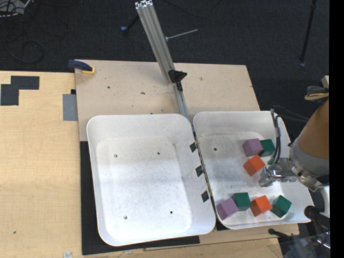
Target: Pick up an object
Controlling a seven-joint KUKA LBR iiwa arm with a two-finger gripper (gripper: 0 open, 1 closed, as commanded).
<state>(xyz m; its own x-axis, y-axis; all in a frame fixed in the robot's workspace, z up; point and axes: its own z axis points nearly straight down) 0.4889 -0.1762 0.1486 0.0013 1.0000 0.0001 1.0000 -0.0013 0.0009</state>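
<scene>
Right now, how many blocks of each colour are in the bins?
Purple blocks: 2, one at the top and one at the bottom
Green blocks: 3, at and
Orange blocks: 2, at and
Total: 7, all in the right bin

Two shallow white bins side by side — the left bin [107,138] and the right bin [226,128]. Seven blocks in all, every one in the right bin. Purple, two: one [251,147] just above-left of the claw [267,179], one [227,207] below-left. Green, three: one [267,145] above, one [242,200] below-left, one [281,205] below-right. Orange, two — one [253,165] just beside the claw, one [261,205] below it.
</scene>
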